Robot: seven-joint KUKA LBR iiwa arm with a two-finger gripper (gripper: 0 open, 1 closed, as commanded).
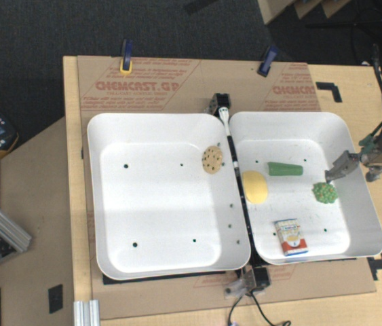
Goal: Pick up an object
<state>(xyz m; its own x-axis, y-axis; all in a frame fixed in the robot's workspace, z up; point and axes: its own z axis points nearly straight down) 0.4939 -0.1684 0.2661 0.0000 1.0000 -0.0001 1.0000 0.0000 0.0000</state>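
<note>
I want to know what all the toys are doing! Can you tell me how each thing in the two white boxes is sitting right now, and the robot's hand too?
Round tan speckled cookie: lying in the left white bin, by its right wall.
Yellow lemon-shaped toy: resting in the right white bin, at its left wall.
Green cylinder-shaped block: lying on its side.
Green bumpy broccoli toy: resting just under the hand.
Small red-and-white carton: lying flat.
Hand: low by the broccoli, holding nothing visible.

Two smooth glossy white plastic bins [102, 182] sit on matt brown cardboard [177, 80].
</note>
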